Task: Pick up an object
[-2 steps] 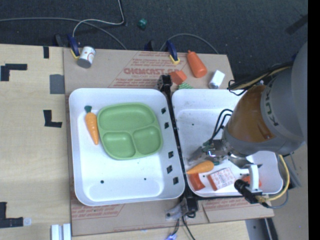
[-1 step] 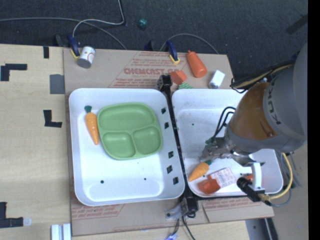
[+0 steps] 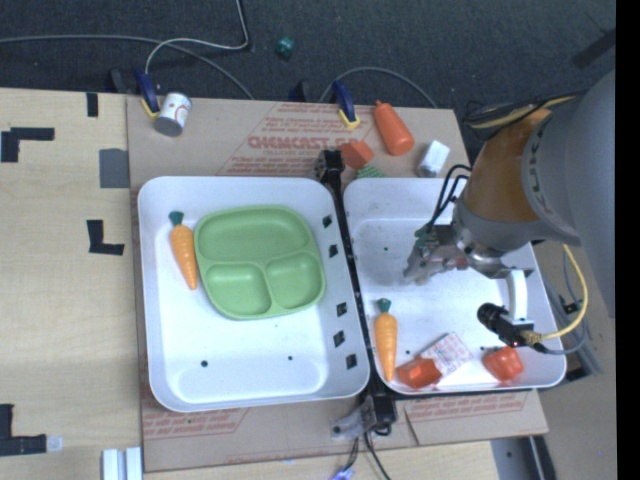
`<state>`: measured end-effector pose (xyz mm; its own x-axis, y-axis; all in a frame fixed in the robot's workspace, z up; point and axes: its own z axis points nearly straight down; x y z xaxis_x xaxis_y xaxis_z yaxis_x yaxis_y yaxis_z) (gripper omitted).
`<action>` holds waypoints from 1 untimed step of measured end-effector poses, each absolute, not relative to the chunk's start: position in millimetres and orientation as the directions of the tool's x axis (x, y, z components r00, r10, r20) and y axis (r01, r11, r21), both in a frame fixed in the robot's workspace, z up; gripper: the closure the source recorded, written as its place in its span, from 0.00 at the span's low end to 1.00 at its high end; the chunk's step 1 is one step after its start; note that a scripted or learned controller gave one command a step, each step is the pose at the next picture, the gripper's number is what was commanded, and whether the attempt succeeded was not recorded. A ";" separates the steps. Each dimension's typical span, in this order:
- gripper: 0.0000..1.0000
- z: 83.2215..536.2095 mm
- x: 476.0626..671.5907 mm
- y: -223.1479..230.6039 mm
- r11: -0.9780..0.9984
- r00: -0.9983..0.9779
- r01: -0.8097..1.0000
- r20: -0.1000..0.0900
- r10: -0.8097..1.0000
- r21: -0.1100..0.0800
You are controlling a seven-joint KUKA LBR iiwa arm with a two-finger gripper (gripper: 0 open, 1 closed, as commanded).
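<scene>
My gripper (image 3: pixel 428 261) hangs over the upper middle of the right bin (image 3: pixel 385 206), above bare bin floor, with nothing between its fingers that I can make out. In the same bin a toy carrot (image 3: pixel 385 336) lies near the left wall. A red block (image 3: pixel 418 373), a small white and pink packet (image 3: pixel 447 351) and a red tomato-like piece (image 3: pixel 504 364) lie along the front wall. In the left bin (image 3: pixel 160 298) rest a green divided plate (image 3: pixel 260 261) and a second carrot (image 3: pixel 182 249).
Behind the bins on the cardboard lie an orange bottle-shaped toy (image 3: pixel 393 128), a small orange block (image 3: pixel 356 154), a white cube (image 3: pixel 435 155) and a small can (image 3: pixel 174 112). Cables run across the dark back surface. The arm's body (image 3: pixel 540 168) covers the right bin's far right corner.
</scene>
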<state>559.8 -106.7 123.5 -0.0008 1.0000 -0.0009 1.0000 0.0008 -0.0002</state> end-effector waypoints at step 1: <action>1.00 184.0 546.4 -6.0 0.002 -0.002 1.000 0.001 1.000 -0.001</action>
<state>546.4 -6.0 184.0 -0.0023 1.0000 0.0010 1.0000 0.0023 -0.0012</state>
